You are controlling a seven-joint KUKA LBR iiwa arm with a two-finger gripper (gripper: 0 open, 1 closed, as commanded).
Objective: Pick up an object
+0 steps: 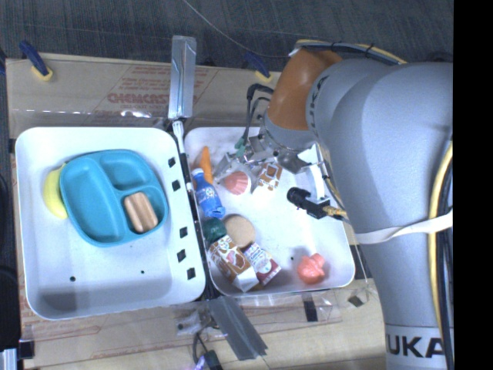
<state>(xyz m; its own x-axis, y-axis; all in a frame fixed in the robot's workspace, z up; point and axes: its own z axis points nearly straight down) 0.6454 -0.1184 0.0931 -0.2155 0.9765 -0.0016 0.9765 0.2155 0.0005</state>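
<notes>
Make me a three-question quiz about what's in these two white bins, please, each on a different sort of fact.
1. Where does the hot dog lie?
A. on the blue tray
B. in the right bin
C. on the bench

2. What colour is the thing tucked against the tray's left edge?
A. red
B. yellow
C. green

3. How does the water bottle rest?
A. upright
B. on its side
C. between the gripper's fingers

Answers: 1 A, it sits in a compartment of the blue tray. 2 B, a banana. 3 B, it lies by the bin's left wall.
</notes>
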